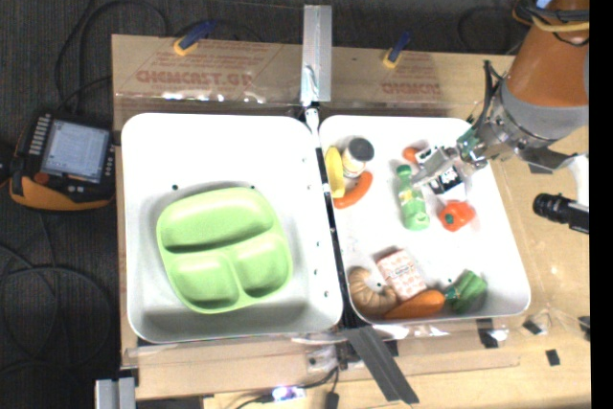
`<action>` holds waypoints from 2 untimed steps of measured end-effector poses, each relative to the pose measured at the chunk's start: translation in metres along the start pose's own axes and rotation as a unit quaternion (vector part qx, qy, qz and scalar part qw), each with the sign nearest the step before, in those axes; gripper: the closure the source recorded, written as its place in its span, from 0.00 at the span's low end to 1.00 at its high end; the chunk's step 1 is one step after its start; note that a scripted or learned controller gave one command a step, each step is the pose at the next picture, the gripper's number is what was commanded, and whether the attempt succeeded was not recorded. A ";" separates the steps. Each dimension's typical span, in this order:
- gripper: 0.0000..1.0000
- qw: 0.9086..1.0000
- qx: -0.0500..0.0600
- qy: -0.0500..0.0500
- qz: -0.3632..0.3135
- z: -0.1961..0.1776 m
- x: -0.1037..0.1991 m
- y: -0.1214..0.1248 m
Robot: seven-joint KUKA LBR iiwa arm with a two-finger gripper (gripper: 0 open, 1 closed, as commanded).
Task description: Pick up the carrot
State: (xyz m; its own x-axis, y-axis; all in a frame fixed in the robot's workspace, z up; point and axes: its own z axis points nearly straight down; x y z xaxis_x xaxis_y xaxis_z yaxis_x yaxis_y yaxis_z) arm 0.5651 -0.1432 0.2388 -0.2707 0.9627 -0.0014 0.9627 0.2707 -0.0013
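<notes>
The carrot (416, 306) is orange with a leafy green top (466, 290). It lies flat along the near wall of the right bin (498, 235), pointing left. My gripper (439, 170) hangs over the far right part of that bin, well behind the carrot. It is just above and right of a green bottle (414, 202), and nothing shows in its grasp. The grey arm with its orange band (548, 62) reaches in from the upper right.
Beside the carrot are a small pink-and-white carton (402, 273) and a brown bun (364, 288). A red pepper (457, 215), a banana (333, 170), a grey-capped jar (357, 152) and an orange-red piece (355, 193) share the right bin. A green divided plate (225, 247) sits in the left bin (144, 148).
</notes>
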 end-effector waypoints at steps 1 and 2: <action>0.00 0.987 -0.004 0.000 0.164 0.150 0.036 -0.039; 0.00 0.983 0.001 -0.001 0.186 0.042 -0.045 -0.013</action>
State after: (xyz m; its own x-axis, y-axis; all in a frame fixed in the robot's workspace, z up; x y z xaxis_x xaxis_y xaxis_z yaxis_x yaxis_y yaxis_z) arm 0.5647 -0.1906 0.1967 0.0997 0.9950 -0.0038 0.9950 -0.0997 -0.0017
